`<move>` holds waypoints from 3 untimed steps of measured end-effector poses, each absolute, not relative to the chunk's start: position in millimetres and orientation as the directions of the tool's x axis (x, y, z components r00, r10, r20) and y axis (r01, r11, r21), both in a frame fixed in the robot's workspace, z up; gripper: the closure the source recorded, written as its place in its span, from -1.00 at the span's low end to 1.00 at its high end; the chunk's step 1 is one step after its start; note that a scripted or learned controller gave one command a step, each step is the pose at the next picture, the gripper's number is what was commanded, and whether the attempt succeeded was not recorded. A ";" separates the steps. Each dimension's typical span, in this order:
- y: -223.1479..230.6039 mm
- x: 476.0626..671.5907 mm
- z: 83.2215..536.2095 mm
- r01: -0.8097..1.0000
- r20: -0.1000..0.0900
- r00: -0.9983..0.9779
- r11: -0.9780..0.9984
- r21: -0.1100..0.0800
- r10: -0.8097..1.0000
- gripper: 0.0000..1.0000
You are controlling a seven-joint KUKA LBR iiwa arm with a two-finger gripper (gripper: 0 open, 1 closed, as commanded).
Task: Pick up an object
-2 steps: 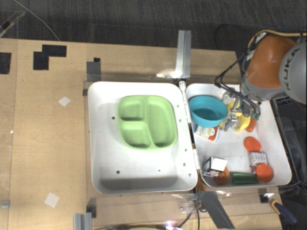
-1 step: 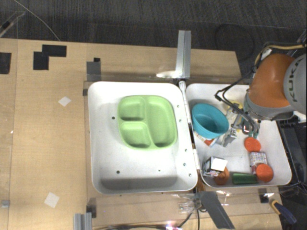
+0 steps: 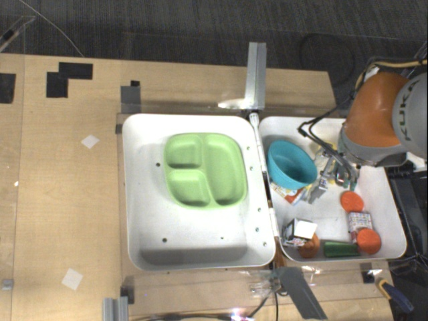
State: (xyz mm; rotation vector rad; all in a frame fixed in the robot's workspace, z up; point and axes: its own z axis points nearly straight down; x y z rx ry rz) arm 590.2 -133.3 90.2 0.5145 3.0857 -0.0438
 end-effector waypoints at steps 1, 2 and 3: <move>-135.9 596.0 89.3 0.462 -0.005 -0.887 0.886 -0.039 0.462 -1.00; -137.5 597.9 89.6 0.481 -0.013 -0.877 0.876 -0.034 0.480 -1.00; -137.7 598.3 89.8 0.509 -0.016 -0.861 0.860 -0.034 0.508 -1.00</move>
